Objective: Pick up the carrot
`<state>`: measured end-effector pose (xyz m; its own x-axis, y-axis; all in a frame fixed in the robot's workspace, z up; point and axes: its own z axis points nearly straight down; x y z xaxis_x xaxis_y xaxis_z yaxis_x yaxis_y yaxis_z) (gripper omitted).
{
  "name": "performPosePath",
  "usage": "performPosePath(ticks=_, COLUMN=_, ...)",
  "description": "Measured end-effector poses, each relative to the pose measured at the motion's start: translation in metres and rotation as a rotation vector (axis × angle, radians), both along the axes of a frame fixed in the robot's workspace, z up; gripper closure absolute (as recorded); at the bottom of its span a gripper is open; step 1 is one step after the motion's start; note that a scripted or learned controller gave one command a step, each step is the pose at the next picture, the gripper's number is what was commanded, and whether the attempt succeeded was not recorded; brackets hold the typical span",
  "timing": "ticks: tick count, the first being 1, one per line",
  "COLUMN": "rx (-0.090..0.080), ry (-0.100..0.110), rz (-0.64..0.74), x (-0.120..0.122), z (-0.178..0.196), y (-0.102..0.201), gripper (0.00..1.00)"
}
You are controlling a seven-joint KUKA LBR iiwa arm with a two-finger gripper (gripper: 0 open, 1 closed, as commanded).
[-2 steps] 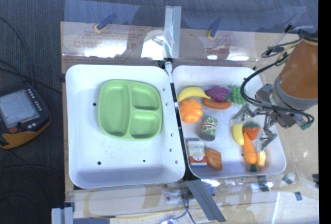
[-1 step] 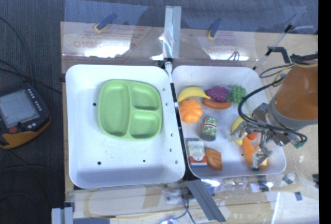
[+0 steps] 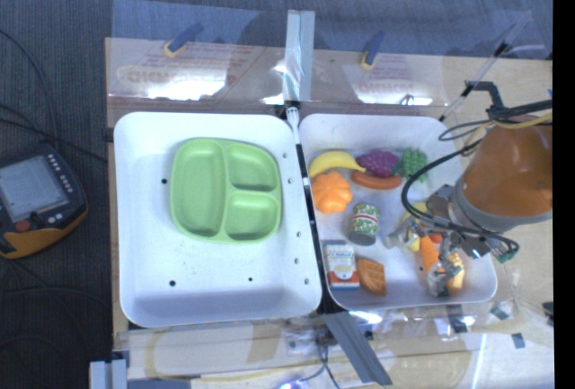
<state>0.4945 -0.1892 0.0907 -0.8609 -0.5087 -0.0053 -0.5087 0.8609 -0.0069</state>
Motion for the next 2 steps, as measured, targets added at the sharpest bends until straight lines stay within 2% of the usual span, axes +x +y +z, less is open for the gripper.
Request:
performPosePath(ticks=1, rx=-0.002, ry=-0.007, rz=-0.016, x=0.004, z=0.0, y=0.035, gripper=0.0)
performPosePath(ticks=2, rx=0.003, ry=-0.008, rz=0.051, x=0.003, z=0.0, y=0.024, gripper=0.0)
